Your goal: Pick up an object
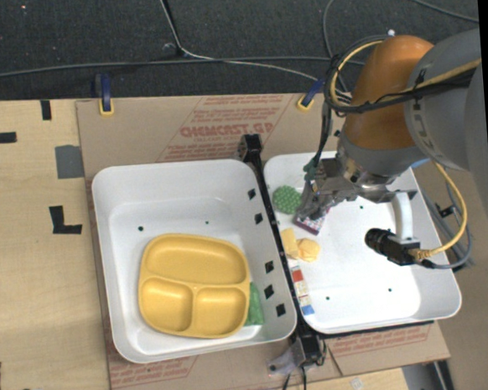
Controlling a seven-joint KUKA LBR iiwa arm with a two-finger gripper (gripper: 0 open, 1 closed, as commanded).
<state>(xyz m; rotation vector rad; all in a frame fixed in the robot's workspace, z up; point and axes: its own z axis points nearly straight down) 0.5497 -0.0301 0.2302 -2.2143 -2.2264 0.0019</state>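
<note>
Pincer [317, 209]: low in right bin [421, 302], fingers on a small purple-edged packet [310, 222]; whether gripped, I cannot tell. Green dotted item [286, 197] beside; yellow pieces [300, 246] below. Left bin [113, 242]: yellow divided tray [194, 284].

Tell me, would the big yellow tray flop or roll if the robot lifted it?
Probably neither. The yellow tray looks like molded plastic with three compartments, so likely stiff. It lies flat and wide in the left bin, so it shouldn't roll. Its smooth, shiny rim might slip from the gripper.
</note>
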